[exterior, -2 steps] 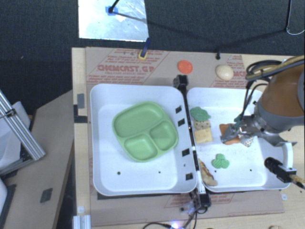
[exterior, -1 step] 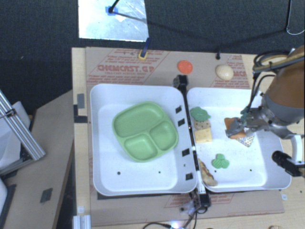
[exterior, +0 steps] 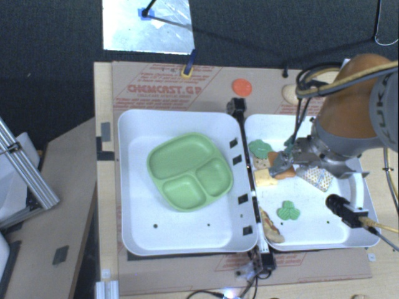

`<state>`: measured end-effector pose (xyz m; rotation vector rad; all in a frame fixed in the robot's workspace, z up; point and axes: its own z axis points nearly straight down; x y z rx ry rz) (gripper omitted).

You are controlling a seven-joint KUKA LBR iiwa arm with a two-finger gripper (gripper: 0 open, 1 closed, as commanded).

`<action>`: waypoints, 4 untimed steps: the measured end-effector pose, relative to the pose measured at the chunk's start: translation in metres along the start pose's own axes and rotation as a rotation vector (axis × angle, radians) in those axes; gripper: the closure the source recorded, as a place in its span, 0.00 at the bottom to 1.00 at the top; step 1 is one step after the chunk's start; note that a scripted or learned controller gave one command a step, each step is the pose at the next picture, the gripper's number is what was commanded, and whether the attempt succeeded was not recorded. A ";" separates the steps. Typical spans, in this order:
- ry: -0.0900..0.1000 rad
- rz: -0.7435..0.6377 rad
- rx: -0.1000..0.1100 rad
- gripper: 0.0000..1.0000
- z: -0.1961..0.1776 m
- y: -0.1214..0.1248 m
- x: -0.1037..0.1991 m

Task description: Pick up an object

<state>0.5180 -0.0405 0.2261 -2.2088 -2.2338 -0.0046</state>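
The right bin (exterior: pixel 355 232) holds several small items: a green leafy piece (exterior: pixel 259 147) near its top left, a yellow block (exterior: pixel 266 179) with an orange piece (exterior: pixel 285 174) beside it, a silver patterned packet (exterior: pixel 317 178), a green clover-shaped toy (exterior: pixel 288 211) and a tan piece (exterior: pixel 272 227) by the divider. My gripper (exterior: pixel 282 162) hangs low over the yellow block and the orange piece, at the bin's upper left. The wrist hides what lies right under it.
The left bin (exterior: pixel 134 167) carries a green sectioned plate (exterior: pixel 189 170). A black divider (exterior: pixel 244 173) runs between the bins. An orange disc (exterior: pixel 242 88) and a yellow-blue clip (exterior: pixel 187 71) lie on the cardboard behind. The arm's bulk (exterior: pixel 355 111) covers the right bin's far corner.
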 end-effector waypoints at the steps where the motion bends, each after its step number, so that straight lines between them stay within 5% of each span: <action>1: 0.000 0.000 0.000 1.00 0.008 0.017 0.059; 3: -0.001 0.003 0.000 1.00 0.009 0.036 0.132; 4: -0.002 0.006 0.000 1.00 0.012 0.040 0.138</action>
